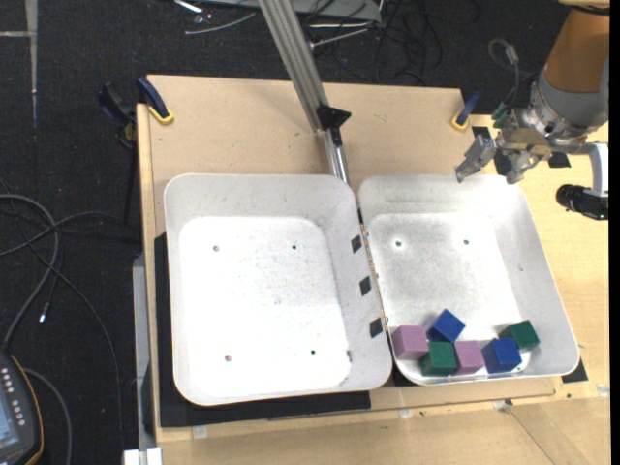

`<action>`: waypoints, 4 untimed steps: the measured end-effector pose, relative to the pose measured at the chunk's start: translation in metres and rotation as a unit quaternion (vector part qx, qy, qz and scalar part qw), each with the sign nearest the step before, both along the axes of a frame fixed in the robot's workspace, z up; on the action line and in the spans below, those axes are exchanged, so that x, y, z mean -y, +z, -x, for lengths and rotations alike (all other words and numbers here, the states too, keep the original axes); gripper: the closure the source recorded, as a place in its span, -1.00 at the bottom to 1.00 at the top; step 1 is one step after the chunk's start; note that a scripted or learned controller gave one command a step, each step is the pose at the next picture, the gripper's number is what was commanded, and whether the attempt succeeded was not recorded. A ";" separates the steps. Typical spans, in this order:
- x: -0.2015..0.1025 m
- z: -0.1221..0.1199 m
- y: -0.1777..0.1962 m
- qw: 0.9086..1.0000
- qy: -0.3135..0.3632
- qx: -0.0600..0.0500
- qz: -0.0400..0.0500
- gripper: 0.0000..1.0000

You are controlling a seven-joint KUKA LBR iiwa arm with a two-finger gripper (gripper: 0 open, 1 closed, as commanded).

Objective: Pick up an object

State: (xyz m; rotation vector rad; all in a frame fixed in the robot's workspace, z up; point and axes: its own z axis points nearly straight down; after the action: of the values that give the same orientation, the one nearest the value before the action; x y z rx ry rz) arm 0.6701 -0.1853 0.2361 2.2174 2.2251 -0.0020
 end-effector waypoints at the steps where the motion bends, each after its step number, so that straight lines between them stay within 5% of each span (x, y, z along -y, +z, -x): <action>1: -0.052 0.051 -0.059 1.000 0.001 -0.004 -0.002 -1.00; 2: -0.074 0.067 -0.063 1.000 0.000 -0.001 -0.001 -1.00; 3: -0.072 0.066 -0.051 1.000 -0.002 0.002 0.000 1.00; 4: -0.072 0.066 -0.052 1.000 -0.003 0.001 0.000 -1.00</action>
State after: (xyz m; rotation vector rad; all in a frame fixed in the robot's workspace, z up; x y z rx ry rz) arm 0.6042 -0.1134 0.1842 2.2223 2.2186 0.0017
